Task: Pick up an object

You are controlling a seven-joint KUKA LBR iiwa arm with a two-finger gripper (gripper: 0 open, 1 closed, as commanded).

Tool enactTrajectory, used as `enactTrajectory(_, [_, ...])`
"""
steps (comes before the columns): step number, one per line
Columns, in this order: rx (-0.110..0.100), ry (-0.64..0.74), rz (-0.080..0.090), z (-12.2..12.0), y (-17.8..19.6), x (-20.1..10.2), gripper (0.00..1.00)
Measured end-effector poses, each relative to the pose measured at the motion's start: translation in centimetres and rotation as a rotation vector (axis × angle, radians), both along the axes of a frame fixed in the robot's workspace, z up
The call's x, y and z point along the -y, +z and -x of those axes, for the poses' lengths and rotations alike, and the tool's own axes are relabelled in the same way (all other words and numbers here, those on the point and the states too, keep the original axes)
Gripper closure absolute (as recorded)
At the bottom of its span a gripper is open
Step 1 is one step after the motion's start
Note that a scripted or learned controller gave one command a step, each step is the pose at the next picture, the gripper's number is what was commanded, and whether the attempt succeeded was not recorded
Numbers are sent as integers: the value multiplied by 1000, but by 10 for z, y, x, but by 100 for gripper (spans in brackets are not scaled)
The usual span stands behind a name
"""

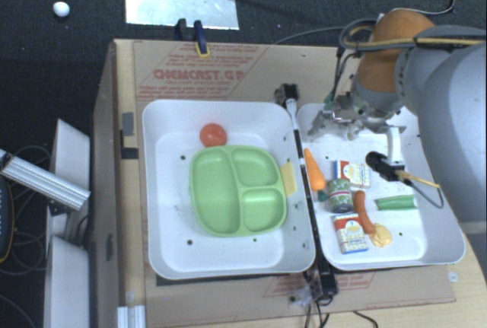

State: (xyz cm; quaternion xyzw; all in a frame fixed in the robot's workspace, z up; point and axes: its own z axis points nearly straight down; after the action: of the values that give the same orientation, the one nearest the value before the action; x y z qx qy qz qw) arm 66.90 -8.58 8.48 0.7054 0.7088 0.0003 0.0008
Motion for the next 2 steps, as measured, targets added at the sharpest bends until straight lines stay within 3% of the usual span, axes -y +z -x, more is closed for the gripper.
enactTrajectory(1, [3,2,0,-1,11,0,100])
enactTrajectory(2, [3,2,1,-1,11,0,0])
